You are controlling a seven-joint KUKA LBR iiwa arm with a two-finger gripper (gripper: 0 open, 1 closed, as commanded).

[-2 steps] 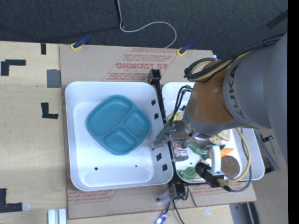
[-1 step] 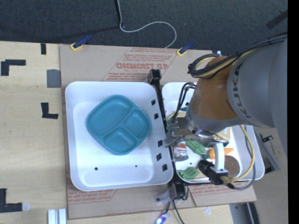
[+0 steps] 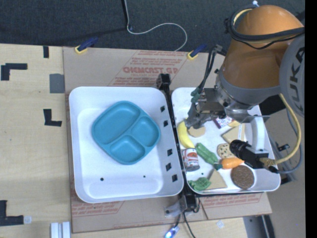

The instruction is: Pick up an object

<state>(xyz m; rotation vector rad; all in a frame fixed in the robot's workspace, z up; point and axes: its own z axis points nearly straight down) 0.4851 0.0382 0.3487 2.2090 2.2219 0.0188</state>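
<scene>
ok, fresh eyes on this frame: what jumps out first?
The big orange-banded arm looming over the right bin, its gripper down among toy food beside the banana. Then the blue divided plate, alone in the left bin.

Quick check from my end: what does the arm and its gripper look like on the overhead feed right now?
The grey KUKA arm carries a large rounded orange band above a grey wrist section. Part of black lettering shows on the grey housing at the right edge. A yellowish cable loops down its side, and thin dark cables run along the wrist. The dark metal two-finger gripper is small and angular.
</scene>
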